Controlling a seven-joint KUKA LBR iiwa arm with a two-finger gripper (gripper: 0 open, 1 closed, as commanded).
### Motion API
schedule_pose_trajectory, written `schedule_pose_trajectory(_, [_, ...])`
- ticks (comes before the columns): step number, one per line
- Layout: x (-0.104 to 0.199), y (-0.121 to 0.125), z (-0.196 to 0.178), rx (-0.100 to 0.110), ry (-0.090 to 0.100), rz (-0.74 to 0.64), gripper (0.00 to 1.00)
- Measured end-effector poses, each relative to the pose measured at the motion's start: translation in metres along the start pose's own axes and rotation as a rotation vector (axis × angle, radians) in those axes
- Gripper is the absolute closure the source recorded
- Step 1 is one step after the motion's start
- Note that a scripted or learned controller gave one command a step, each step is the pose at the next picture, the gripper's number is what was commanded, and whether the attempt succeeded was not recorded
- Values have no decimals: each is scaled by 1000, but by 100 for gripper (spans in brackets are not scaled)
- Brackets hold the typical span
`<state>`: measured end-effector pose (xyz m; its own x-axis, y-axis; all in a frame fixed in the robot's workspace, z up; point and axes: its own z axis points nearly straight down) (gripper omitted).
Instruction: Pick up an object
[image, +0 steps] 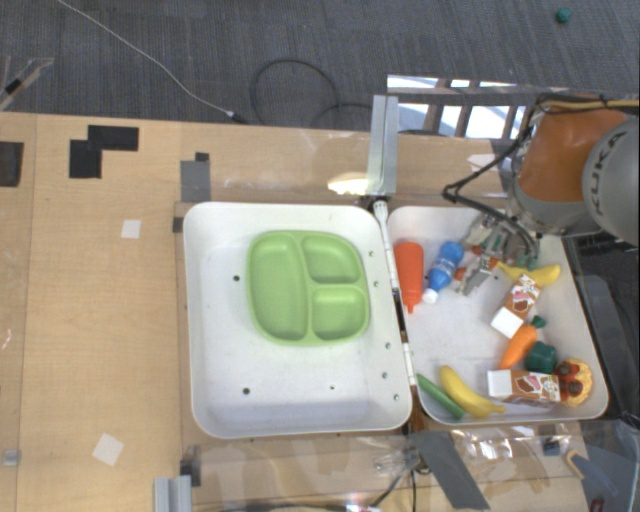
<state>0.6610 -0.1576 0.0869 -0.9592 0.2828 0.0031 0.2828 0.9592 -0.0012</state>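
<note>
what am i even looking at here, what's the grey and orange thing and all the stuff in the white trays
You are looking down at a slant from one fixed camera above a workbench. The grey and orange thing at the right is a robot arm. At its end is a pincer, a two-finger grabbing part, low over the right bin; nothing is visibly held between its fingers.

Two shallow white bins sit side by side. The left bin holds a green divided plate. The right one holds toy food: an orange bottle, a blue bottle, a banana, a carrot and some small cartons. The arm's job is to pick one thing up.
</note>
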Motion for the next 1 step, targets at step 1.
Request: schedule_pose_trajectory(1, [52, 51, -2, -1, -17, 158, 0])
